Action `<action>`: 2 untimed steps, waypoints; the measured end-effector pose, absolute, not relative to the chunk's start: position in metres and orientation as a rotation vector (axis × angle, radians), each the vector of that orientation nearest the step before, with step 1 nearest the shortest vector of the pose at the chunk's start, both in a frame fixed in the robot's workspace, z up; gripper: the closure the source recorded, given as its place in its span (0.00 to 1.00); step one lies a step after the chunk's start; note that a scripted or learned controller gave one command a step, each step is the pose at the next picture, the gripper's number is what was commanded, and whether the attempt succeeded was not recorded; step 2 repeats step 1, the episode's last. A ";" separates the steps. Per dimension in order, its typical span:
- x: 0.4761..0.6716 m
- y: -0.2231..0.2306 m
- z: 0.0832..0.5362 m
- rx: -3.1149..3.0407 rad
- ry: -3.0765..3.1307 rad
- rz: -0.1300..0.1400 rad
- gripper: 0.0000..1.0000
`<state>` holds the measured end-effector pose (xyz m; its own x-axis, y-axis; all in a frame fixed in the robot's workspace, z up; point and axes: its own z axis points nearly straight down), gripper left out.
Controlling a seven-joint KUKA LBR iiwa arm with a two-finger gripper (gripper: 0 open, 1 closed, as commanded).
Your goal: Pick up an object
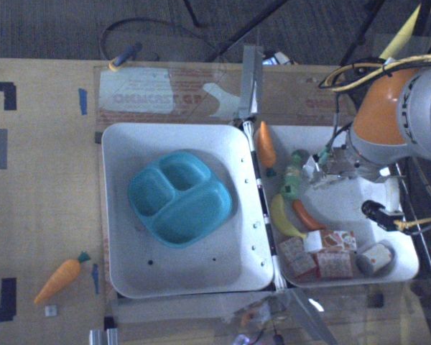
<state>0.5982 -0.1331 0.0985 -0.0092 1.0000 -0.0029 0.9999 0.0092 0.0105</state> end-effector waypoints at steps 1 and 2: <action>0.604 -0.054 0.220 2.550 1.833 0.000 1.00; 0.604 -0.054 0.220 2.550 1.833 0.000 1.00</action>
